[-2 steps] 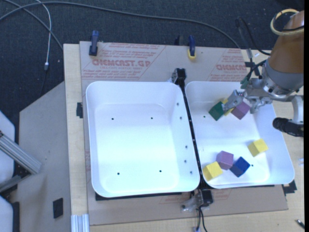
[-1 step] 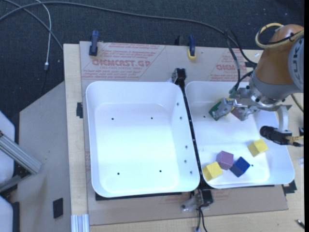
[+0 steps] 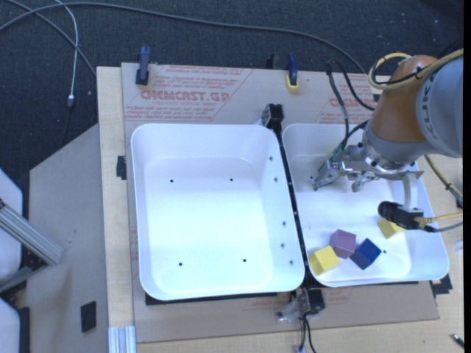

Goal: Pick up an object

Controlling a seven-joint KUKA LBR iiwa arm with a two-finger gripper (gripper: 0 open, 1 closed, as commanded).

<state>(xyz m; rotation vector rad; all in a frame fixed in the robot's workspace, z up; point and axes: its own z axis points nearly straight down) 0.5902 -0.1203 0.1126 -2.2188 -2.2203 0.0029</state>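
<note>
The tool (image 3: 340, 176) hangs over the right bin (image 3: 316, 219) in the upper right of the frame, its two fingers spread apart and holding nothing. Below it, in the lower right, sit a purple block (image 3: 343, 240), a blue block (image 3: 366, 254) and a yellow block (image 3: 324, 260), close together.

The arm (image 3: 434, 101) runs off the right edge, so its upper part is cut away. Its wrist covers the far right corner of the right bin (image 3: 309, 197). A small yellow block (image 3: 388, 229) lies partly behind a black part of the gripper (image 3: 340, 176), whose fingers are too small and dark to read.
</note>
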